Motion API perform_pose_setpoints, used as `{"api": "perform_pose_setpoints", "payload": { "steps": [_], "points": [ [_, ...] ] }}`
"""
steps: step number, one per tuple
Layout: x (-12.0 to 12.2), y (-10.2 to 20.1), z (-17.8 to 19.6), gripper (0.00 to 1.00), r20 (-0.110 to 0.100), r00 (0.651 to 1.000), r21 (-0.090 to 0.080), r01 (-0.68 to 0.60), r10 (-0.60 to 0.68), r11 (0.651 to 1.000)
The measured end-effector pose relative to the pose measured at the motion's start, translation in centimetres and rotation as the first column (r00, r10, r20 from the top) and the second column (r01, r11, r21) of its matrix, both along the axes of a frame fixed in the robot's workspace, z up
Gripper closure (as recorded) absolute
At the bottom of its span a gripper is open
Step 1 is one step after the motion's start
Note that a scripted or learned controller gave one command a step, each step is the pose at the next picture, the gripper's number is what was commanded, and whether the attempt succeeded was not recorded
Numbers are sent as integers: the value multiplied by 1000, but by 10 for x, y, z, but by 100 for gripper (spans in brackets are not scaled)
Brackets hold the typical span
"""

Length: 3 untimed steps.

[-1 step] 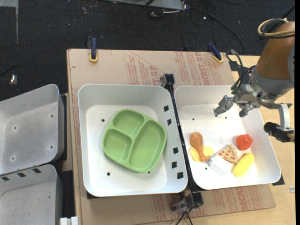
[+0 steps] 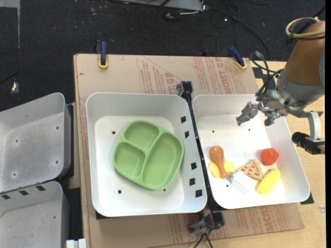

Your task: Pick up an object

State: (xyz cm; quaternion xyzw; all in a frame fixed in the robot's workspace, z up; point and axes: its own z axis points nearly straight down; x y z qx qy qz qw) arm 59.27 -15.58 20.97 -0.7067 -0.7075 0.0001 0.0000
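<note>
Toy food lies in the right bin (image 2: 289,138): a chicken drumstick (image 2: 218,158), a red tomato (image 2: 269,156), a yellow lemon-like piece (image 2: 268,181), a pizza slice (image 2: 251,169) and a small white piece (image 2: 239,181). My gripper (image 2: 257,113) hangs over the bin's far part, above and apart from the food. Its two fingers are spread open, with nothing between them.
A green divided plate (image 2: 149,154) sits in the left bin (image 2: 103,112). A black divider with clamps (image 2: 192,133) runs between the bins. Yellow clamps (image 2: 103,61) hold the cardboard base at the back. White lids (image 2: 31,138) lie off to the left.
</note>
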Motion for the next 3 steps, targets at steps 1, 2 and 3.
{"api": "perform_pose_setpoints", "payload": {
  "steps": [1, 2, 3],
  "points": [
    [-1, -10, -53, 0, -4, 1000, 0, 3, -3, 1000],
    [5, -5, -113, 0, -5, 1000, 1, -1, 1, 1000],
    [5, -5, -117, 0, -1, 1000, 0, 2, -2, 1000]
  ]
}}
